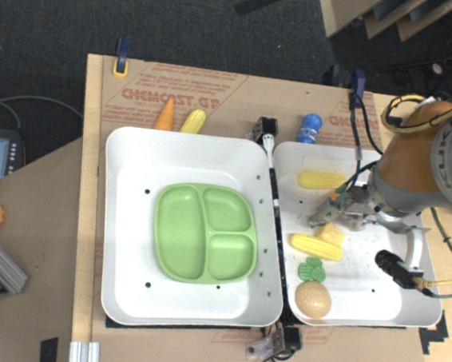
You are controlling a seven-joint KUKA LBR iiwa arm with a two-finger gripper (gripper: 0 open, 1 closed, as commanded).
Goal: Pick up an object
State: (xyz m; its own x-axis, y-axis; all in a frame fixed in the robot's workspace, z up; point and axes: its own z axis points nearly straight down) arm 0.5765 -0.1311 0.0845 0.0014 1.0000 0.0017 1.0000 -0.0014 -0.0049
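The left bin (124, 230) is holding a green tray (204, 232) with three compartments, lying flat in the middle. Behind that bin, an orange carrot (165, 115) and a yellow corn (192, 120) are resting on the bench (87, 202), well apart from the arm.

The right bin (405, 311) is carrying the likely targets. A yellow piece (320, 180) is lying near its back wall. A pale block (332, 232) is sitting toward the middle, and a second yellow piece (316, 247) is lying just in front of it, touching or nearly so. A small green item (311, 269) is lying nearer the front, with a tan ball (313, 299) just beside it at the front edge. A blue bottle (309, 129) is standing behind this bin, outside it.

The arm (416, 164) is reaching in from the right, and the gripper (333, 212) is hanging low over the middle of the right bin, right above the pale block. Whether the claw is apart or together I cannot tell; wrist hardware and cables are crowding it, and nothing is showing clearly between the tips.

This is looking like the descent-and-grasp step, with no object yet lifted. The next move is probably calling for settling around the pale block without nudging the yellow piece beside it, closing, then rising straight up.
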